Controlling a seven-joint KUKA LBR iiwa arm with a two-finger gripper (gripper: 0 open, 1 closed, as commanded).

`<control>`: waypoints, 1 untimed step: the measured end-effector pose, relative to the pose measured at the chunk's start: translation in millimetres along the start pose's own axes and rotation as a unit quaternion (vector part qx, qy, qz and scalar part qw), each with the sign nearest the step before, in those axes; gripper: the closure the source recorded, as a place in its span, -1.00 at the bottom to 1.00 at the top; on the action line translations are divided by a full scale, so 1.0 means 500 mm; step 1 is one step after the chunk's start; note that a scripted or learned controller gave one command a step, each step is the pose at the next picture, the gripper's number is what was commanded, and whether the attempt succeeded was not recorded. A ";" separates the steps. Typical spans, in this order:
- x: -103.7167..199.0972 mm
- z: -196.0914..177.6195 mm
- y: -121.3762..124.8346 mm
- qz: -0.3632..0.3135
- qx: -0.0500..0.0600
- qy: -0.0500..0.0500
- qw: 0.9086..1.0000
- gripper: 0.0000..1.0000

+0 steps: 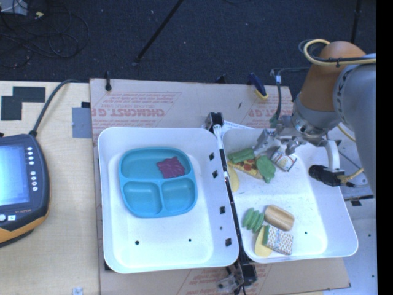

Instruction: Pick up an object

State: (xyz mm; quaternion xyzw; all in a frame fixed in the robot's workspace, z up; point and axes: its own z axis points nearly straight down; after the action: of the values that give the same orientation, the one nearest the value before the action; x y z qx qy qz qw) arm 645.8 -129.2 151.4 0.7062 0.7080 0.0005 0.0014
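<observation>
Hovering: jaws (277, 147) above right bin (319, 217) toys.

Bench (61, 238) bears two white bins (123, 238), pendant (18, 183).

I'm seeing my arm (353, 97) showing grey casing, an orange band, a yellow cable looping beside it, metal gripper (279, 145).

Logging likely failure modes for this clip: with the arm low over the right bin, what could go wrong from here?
1. The end effector sits among a tight cluster: green plastic pieces and a yellow-red pizza-like toy. It may pinch two things or knock one aside.
2. This cluster lies near the right white bin's back wall, so a nudged piece could jam against it.
</observation>
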 end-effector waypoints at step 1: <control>0.080 0.125 -0.003 0.001 0.001 -0.002 1.000 -1.00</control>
State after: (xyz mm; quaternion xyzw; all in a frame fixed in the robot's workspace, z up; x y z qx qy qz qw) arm 644.5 -89.2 88.7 0.7067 0.7075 -0.0013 0.0020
